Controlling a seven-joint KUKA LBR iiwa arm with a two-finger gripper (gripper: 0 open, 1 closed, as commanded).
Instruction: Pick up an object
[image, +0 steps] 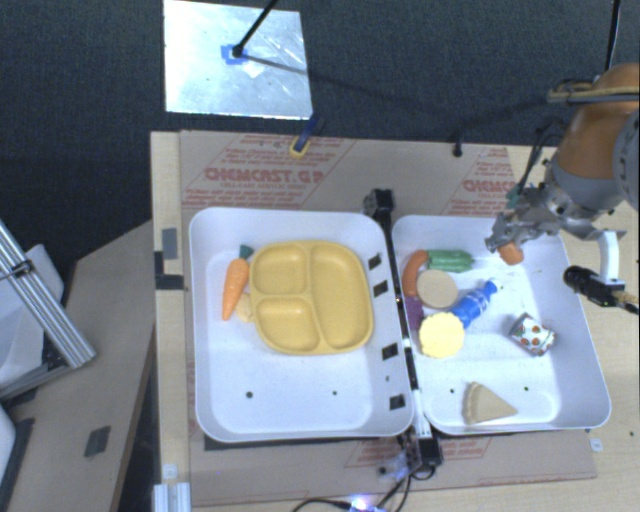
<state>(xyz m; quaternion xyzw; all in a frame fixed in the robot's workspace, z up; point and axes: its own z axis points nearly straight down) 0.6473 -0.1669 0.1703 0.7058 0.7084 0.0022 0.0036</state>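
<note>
Two shallow white bins sit side by side on the bench. The left bin (210, 330) holds a yellow divided plate (305, 296) at its centre, with a toy carrot (233, 285) just beside the plate's nine o'clock edge, green top pointing to twelve.

The right bin (580, 380) holds the loose items. At its ten o'clock corner a toy hot dog sausage (412, 270) lies next to a green vegetable piece (450, 260), and a tan round disc (437, 290) touches both from below. A blue bottle (475, 302) lies tilted toward the centre, its lower end touching a yellow round piece (441, 336). A small silver patterned object (530, 335) rests at three o'clock, and a tan wedge (486, 403) lies at six o'clock.

The grey arm with its orange band (598, 135) reaches in from the right, and the gripper (508, 245) hovers over the right bin's twelve to one o'clock region. A small orange object (512, 254) shows at the fingertips, seemingly pinched between them, though the pinch itself is too small to confirm.
</note>
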